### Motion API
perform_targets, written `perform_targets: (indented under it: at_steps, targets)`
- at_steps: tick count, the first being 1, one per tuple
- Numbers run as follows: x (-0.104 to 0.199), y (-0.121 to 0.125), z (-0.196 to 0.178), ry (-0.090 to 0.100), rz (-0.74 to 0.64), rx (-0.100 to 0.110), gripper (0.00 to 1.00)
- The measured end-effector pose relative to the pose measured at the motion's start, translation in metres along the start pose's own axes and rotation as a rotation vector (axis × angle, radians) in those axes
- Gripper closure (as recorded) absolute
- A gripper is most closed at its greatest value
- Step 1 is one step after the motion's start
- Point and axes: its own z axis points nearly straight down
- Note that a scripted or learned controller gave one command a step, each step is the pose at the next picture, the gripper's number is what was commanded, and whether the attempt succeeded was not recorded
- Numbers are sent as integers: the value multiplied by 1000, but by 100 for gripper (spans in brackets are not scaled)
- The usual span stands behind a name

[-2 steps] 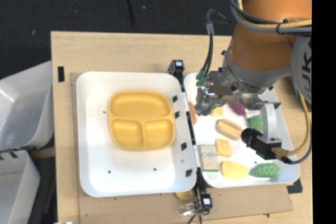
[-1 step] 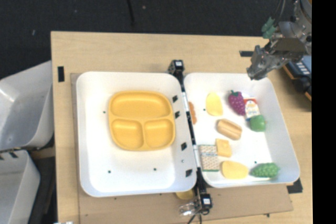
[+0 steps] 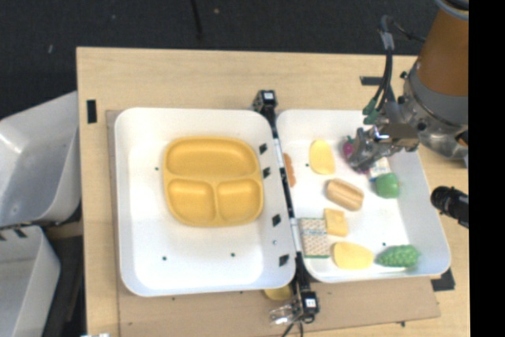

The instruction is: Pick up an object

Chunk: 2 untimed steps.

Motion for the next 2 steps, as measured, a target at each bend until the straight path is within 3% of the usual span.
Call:
perform_targets:
  at_steps: [1,2]
  targets:
    - [85,1,45,2,-10,-7,100]
    - [127,0,-54,5,-11,-19,100]
